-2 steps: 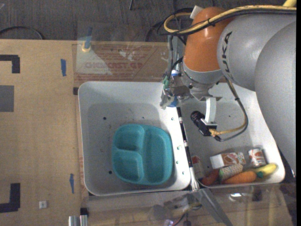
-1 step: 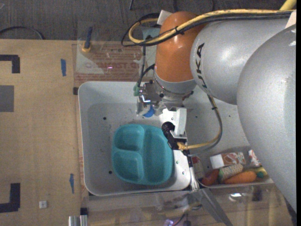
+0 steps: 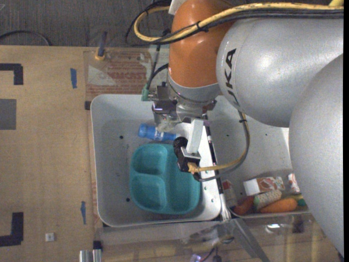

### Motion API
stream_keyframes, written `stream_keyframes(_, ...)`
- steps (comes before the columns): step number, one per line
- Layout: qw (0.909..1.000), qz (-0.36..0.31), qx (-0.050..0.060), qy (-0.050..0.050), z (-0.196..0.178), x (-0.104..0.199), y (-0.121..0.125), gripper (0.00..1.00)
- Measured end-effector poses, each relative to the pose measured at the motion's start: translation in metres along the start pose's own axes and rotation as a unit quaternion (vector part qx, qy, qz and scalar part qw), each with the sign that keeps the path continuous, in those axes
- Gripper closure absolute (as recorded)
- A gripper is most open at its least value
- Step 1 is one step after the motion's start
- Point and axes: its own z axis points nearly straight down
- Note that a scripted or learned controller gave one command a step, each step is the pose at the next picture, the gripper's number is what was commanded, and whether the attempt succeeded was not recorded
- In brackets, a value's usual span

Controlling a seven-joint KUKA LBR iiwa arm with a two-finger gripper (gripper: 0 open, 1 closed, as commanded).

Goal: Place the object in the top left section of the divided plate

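Nearest the lower edge, the left bin [image 3: 103, 162] holds a teal divided plate [image 3: 163, 182], three sections showing, lying flat near the bin's front wall. To its right, across the rim between the bins, the second bin [image 3: 267, 146] carries a small heap: an orange carrot-like piece [image 3: 281, 205], a red and white packet [image 3: 267, 184], other bits too crowded to name.

Just beyond the plate's far rim lies a blue object [image 3: 154, 132], perhaps a small bottle, on the bin floor, lengthwise left to right, touching or nearly touching the plate edge.

The gripper [image 3: 162, 125] hangs right over the blue object's right end. Whether the jaws are spread or closed on it I cannot tell; the wrist hides them.

Farther up: orange band [image 3: 196, 42], grey arm [image 3: 283, 53], yellow cable [image 3: 163, 12], wooden bench [image 3: 43, 146].
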Motion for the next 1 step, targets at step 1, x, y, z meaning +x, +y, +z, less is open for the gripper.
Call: stream_keyframes(1, 1.0, -0.001, 0.0, 0.0, 0.0001, 0.0004, -0.0002, 0.0)
